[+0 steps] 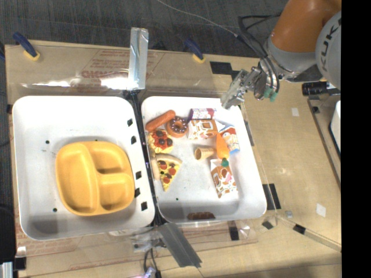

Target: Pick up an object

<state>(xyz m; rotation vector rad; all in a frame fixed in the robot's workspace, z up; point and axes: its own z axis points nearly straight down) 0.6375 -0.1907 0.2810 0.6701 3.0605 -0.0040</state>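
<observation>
Jaws: I see my jaws point(233, 95) open, holding nothing.
Toys: below them, in the bin point(255, 178).
Left: I must grab one.

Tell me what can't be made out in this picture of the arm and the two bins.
- Gripper, camera view: small and blurred above the right bin's far corner; its state is unclear.
- Arm: cut off by the top edge.
- Printed cartons: lettering too small to read.
- Dark item at the right bin's near rim: too small to identify.
- Yellow divided tray in the left bin: what lies beneath is hidden.
</observation>
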